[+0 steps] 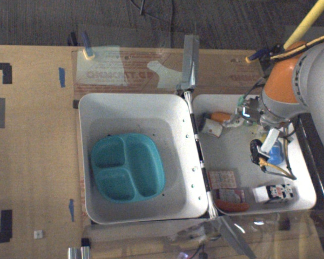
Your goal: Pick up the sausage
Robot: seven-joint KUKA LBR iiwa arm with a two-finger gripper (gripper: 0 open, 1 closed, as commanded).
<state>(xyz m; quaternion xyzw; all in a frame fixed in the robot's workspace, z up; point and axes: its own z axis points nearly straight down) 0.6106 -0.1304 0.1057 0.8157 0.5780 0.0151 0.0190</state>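
— Two bins; where's your reddish-brown sausage (230,205)?
— Right white bin's (235,144) front edge, well apart from your tool (243,115). You can't tell its grip.

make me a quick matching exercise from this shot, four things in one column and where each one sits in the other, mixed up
Things:
1. teal divided plate
2. sausage
3. orange carrot-like piece
4. black and white carton

Places:
A. right bin, near edge, by the divider between the bins
B. left bin
C. right bin, far end, by a white block
D. right bin, near right corner

Pairs: 1-B, 2-A, 3-C, 4-D
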